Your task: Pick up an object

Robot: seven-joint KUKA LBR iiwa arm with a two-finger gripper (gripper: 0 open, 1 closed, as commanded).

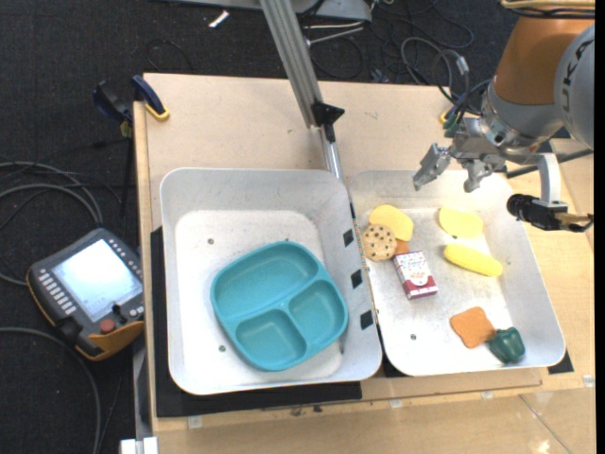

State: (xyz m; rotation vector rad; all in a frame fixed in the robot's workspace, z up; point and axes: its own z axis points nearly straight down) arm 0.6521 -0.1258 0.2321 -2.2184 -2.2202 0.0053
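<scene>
The gripper [452,166] hangs above the far edge of the right bin [544,282], near that bin's far corner on the arm's side. Its fingers [427,170] are spread apart, and nothing lies between them.

Every candidate object lies on the near side of the gripper, toward the front edge of the tabletop [236,121]. The closest is the pale yellow piece [460,221], just beside the gripper's position and slightly toward the arm's side. Immediately nearer the front edge lies the yellow banana-shaped piece [473,259]. Its long axis runs slantwise across the bin floor, from the bin's centre toward the arm-side wall. In judgement, a grasp across its short width requires the fingers to close crosswise to that slant.

Toward the divider between the bins lie a second yellow piece [392,222] and a cookie [380,243], touching each other. The small red-and-white box [416,274] rests near the centre of the bin floor. The orange piece [472,326] and the green pepper [508,344] sit just beside each other near the bin's front corner, well apart from the gripper.

The left bin [189,206] holds a teal divided tray [277,304], farthest from the gripper.
</scene>
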